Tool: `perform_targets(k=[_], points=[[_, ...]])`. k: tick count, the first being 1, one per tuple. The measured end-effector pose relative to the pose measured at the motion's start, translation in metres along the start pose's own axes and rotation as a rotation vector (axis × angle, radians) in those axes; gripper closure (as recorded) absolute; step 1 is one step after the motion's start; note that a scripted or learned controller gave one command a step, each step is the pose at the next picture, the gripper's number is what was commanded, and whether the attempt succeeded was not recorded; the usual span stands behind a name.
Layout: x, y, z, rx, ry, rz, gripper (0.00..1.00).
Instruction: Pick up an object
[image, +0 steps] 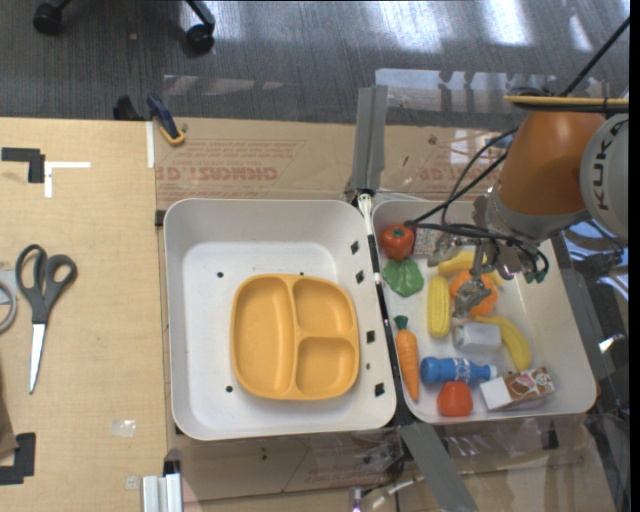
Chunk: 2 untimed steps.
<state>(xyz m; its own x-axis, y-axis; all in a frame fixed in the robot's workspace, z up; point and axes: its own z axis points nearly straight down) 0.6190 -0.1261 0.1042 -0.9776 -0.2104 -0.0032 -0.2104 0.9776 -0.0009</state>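
The right bin (570, 330) holds several toy foods: a red tomato (398, 240), a green leaf (404, 278), a corn cob (438, 306), a carrot (408, 364), a blue bottle (455, 371), a red fruit (455, 400), a banana (516, 343), a small printed box (517, 388) and a pale block (478, 334). My gripper (478, 288) reaches down into this bin, directly over an orange item (470, 298) next to a yellow piece (455, 263). The arm's wrist hides much of the gripper.
The left bin (200, 300) carries a yellow divided plate (296, 336). Scissors (40, 300) lie on the wooden bench at far left. A grey divider (368, 140) runs between the bins at the back. Cables hang around the arm's wrist.
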Motion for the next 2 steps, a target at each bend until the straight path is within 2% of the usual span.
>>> perform_targets(k=[1,2], points=[[-0.002,0.0,-0.012,0.004,-0.007,-0.002,1.0],[-0.033,-0.048,-0.103,0.002,-0.004,0.044,1.0]])
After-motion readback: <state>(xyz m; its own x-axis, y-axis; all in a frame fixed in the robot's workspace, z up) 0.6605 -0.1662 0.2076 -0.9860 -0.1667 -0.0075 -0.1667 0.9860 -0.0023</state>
